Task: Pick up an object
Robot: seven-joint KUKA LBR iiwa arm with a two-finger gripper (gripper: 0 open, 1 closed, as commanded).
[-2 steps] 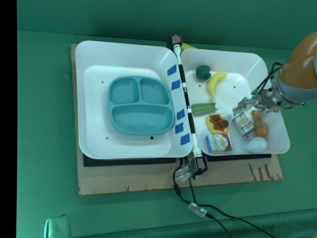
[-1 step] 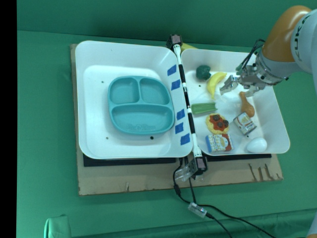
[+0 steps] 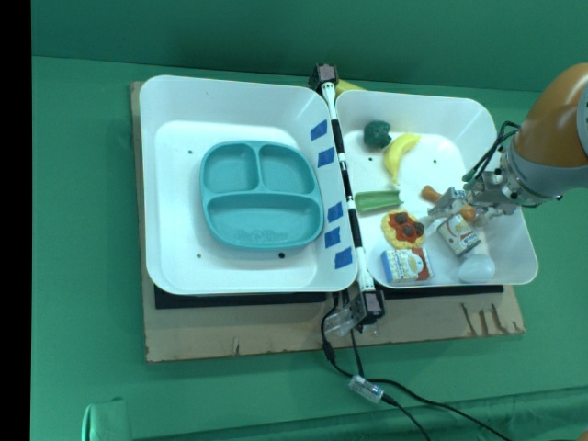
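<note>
My gripper (image 3: 449,206) hangs low over the right bin (image 3: 503,136), near its right side. Under it lies an orange carrot (image 3: 429,192), partly hidden by the gripper, with its tip poking out to the left. A small can (image 3: 459,236) lies just below the gripper. To the left are a pizza slice (image 3: 404,229) and a green pod (image 3: 377,200). Further back lie a banana (image 3: 400,152) and a broccoli (image 3: 377,134). Near the front edge sit a small carton (image 3: 407,265) and a white egg-like object (image 3: 476,267).
The left bin (image 3: 175,108) holds a teal divided plate (image 3: 262,196). A divider rail with blue tape marks (image 3: 342,177) runs between the bins. Cables (image 3: 367,389) trail over the green bench in front. The arm's orange band (image 3: 560,118) sits at the right edge.
</note>
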